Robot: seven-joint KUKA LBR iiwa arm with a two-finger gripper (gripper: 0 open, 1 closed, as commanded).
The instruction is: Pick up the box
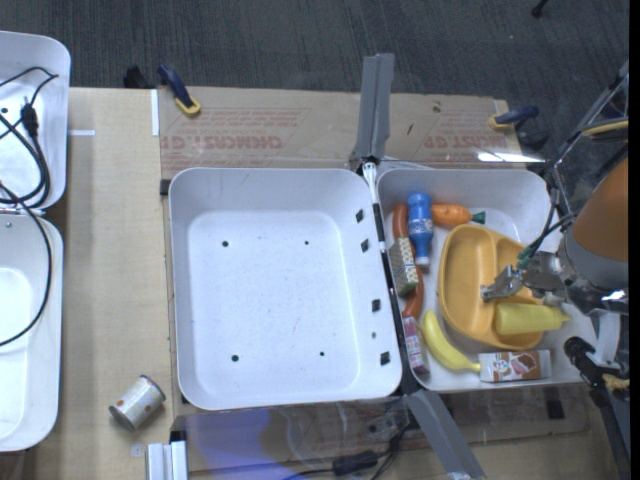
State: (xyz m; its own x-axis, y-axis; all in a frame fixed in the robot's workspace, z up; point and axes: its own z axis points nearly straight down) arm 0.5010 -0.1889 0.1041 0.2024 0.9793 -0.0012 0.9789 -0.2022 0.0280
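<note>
not picked up yet. fingers (503, 286) hovering over the yellow bowl (470, 273), can't tell if open or closed. box (514, 366) lying flat just below them, near the banana (445, 345).

Small white-and-brown box (514, 366) lying flat, right bin's near edge, beside banana.

Right bin (528, 183): white. Inside it, yellow-orange bowl (472, 273). Left of the bowl: blue bottle (419, 226), white-labelled. Above the bowl: orange carrot (452, 213). Below the bowl: yellow banana (445, 345); white box (514, 366) with brown print. Tan desk (110, 268).
</note>
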